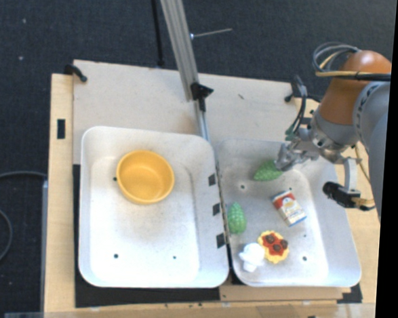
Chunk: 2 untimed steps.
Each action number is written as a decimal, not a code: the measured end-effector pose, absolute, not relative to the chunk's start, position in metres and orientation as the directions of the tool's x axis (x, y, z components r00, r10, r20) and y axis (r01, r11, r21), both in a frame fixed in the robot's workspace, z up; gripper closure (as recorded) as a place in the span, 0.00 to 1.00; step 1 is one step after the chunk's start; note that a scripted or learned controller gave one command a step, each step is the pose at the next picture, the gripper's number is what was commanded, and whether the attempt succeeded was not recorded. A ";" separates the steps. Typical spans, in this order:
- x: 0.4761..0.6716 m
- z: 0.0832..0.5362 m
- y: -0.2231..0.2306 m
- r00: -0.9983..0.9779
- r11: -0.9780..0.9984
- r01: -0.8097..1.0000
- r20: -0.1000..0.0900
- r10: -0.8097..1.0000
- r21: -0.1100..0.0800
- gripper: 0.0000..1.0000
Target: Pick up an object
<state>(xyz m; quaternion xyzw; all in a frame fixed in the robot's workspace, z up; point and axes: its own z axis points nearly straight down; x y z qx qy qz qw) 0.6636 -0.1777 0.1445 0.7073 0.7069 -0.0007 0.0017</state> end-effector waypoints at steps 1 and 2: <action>0.667 0.207 -0.172 -0.003 0.003 1.000 -0.001 1.000 0.009 1.00; 0.664 0.252 -0.173 -0.003 0.003 1.000 -0.001 1.000 0.006 1.00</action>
